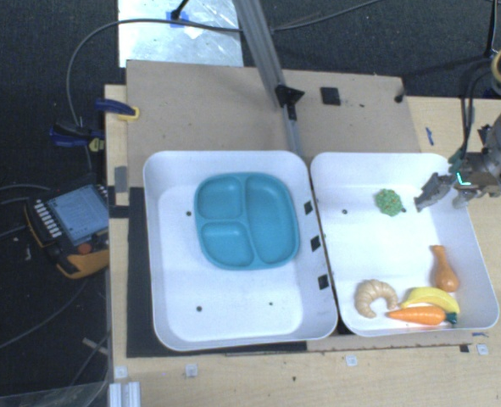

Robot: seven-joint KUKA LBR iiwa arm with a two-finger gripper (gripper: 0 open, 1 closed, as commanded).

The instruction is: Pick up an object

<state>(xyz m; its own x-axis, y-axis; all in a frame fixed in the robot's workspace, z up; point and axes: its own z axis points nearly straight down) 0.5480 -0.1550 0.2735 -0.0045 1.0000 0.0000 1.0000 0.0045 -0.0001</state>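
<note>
The pincer [426, 195] hovers over the right bin's [352, 253] far right part, just beside the broccoli floret [389, 201]; whether its fingers are spread cannot be told. Along the bin's near edge, the carrot [416, 315] lies lengthwise, tip toward the croissant [375, 296], touching the banana [431, 298]. The chicken drumstick [442, 268] lies along the right wall. The bin's middle floor is bare. The left bin [169, 303] holds a blue divided plate [247, 220].

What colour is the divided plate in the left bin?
Light blue; the divided plate shows clearly in the camera view.
</note>
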